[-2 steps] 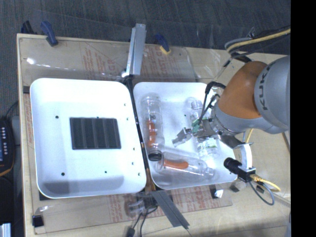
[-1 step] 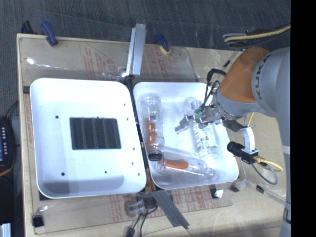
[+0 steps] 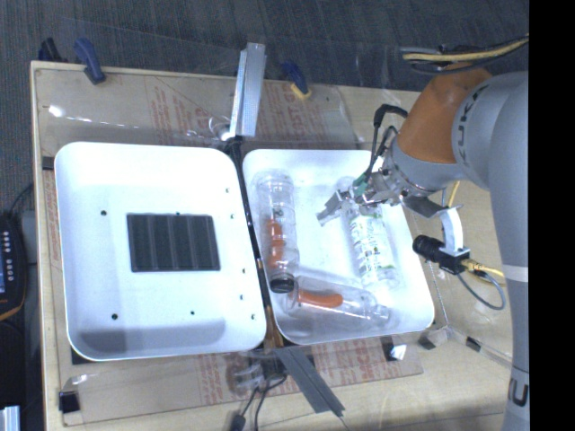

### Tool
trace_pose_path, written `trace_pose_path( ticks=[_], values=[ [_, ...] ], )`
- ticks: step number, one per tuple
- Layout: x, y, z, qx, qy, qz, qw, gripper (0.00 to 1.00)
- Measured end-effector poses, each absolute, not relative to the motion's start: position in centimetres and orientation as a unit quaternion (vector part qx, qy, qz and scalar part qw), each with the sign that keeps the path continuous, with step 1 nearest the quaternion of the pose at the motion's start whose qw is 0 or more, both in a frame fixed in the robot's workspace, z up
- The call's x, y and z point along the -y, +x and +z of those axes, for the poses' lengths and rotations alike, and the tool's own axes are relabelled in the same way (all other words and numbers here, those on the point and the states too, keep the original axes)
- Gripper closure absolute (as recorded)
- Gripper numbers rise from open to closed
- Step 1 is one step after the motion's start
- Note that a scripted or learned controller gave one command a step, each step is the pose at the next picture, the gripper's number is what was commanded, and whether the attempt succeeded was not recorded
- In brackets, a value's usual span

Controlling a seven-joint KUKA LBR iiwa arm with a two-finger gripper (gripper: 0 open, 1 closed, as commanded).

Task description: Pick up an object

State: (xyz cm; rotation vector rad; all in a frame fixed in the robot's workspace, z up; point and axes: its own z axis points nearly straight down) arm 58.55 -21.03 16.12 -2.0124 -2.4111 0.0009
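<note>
Red print runs along the bench's board (image 3: pixel 171 106) and its near edge, too small to read. The label on the white bottle (image 3: pixel 373 250) is likewise illegible.

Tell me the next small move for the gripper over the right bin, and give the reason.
Probably a short descent straight down. The gripper sits over the top end of the white-labelled bottle in the right bin, and nothing shows between its fingers. That bottle lies apart from the two clear bottles, so it looks like the easiest target.
</note>
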Motion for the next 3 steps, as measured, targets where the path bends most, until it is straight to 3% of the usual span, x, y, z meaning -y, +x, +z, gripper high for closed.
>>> trace_pose_path(
  ticks=[1, 2, 3],
  values=[
    [20.8, 57.1, 14.4, 0.784, -0.620, 0.0008, 0.002, 0.00],
    [20.8, 56.3, 15.6, 0.796, -0.605, 0.0009, 0.003, 0.00],
    [21.0, 52.2, 17.1, 0.811, -0.585, 0.0006, 0.002, 0.00]
  ],
)
